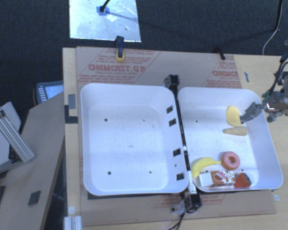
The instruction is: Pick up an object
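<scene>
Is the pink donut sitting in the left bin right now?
No, the pink donut lies in the right bin, near its front edge beside the banana; the left bin does not hold it.

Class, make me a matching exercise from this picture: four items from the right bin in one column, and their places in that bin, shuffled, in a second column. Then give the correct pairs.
Items:
1. banana
2. donut
3. ice cream cone
4. yellow chip

Places:
A. upper right area, right beside the tool
B. near the front, by the divider between the bins
C. mid bin, just below the yellow chip
D. near the front, to the right of the banana

Pairs: 1-B, 2-D, 3-C, 4-A
</scene>
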`<action>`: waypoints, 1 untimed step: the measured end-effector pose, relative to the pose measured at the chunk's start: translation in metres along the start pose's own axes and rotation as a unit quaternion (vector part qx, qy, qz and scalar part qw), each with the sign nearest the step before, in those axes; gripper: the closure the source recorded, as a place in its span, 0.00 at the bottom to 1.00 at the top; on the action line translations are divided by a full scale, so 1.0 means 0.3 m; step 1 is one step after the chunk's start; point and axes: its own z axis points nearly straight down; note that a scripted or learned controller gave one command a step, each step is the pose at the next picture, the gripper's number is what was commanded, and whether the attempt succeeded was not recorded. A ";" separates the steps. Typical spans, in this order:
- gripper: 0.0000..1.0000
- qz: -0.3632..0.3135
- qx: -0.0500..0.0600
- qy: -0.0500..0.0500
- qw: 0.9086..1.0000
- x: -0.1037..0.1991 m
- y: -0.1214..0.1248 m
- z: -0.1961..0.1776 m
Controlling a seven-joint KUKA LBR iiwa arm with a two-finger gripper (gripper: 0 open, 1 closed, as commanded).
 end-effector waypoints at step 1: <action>0.00 -0.002 0.006 0.003 1.000 0.152 -0.048 0.410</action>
